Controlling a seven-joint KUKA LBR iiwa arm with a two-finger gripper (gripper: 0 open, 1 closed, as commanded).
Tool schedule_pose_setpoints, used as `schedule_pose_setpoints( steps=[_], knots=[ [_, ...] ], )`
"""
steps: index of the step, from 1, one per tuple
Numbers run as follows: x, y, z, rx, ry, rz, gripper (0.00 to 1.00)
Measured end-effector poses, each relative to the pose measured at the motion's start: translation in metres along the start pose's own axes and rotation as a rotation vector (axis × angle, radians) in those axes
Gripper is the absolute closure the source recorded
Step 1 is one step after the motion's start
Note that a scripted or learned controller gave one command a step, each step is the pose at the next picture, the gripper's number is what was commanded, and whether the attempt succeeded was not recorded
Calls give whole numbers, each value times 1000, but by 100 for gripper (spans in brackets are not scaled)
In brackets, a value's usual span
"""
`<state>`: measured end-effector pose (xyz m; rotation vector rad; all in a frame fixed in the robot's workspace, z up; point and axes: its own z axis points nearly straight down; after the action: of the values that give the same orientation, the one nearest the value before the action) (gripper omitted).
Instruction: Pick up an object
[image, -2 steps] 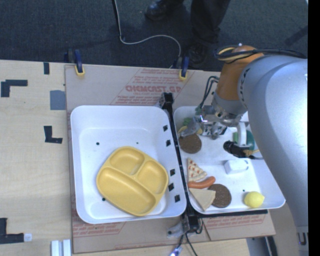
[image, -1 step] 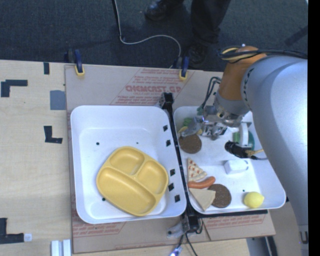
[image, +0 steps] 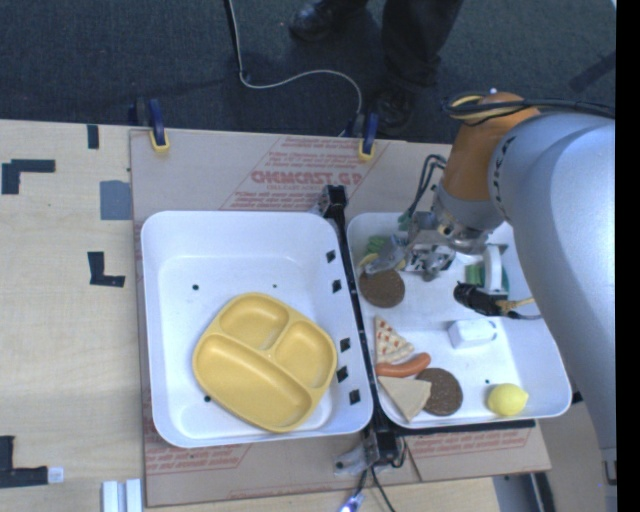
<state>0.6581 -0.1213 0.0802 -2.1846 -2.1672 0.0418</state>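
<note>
The gripper (image: 425, 255) hangs low over the far end of the right bin (image: 545, 352), under the orange band (image: 472, 160) of the grey arm (image: 565, 200); its metal parts blur together, so whether it is spread or pinched I cannot tell, and nothing shows between its tips.

Counting what lies around it: two brown round cookies, one (image: 382, 288) just beside the gripper on its near-left, the other (image: 441, 391) well apart at the bin's near end. One pizza slice (image: 391, 342), one sausage (image: 403, 367) and one tan wedge of bread (image: 404, 398) lie in a run toward me from the gripper. One yellow lemon (image: 507, 399) sits in the near right corner, one small white block (image: 470, 332) nearer, and one green and white piece (image: 492, 268) close on the gripper's right. Something green (image: 378, 243) peeks out at its left.

Beyond the black divider (image: 345, 300), well left of the gripper, the left bin (image: 165, 300) holds one yellow divided tray (image: 265, 361).
</note>
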Motion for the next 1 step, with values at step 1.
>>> schedule_pose_setpoints(
  steps=[1],
  knots=[
    [-2, 0, 0, 0, -1, -1, 0]
  ],
)
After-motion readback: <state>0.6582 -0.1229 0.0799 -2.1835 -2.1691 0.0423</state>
